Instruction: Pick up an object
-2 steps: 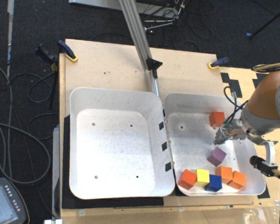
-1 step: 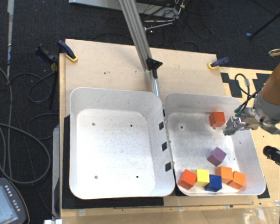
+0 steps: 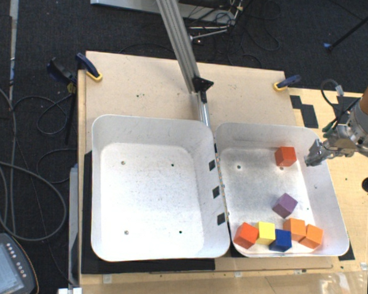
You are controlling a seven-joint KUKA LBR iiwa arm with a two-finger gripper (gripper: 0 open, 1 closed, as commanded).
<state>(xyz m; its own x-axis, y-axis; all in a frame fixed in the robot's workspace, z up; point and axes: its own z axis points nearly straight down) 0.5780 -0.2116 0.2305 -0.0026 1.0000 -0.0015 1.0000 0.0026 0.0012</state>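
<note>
The right bin holds several small blocks. An orange cube sits alone near its far side. A purple block lies in the middle right. Along the near edge sit a red-orange block, a yellow block, a blue block and two orange blocks. My gripper hangs over the bin's right rim, just right of the lone orange cube and apart from it. No block shows between its tips.
The left bin stands beside the right one on a tan board. A slanted metal pole rises from between the bins at the back. Yellow-tipped clamps grip the board's far corners.
</note>
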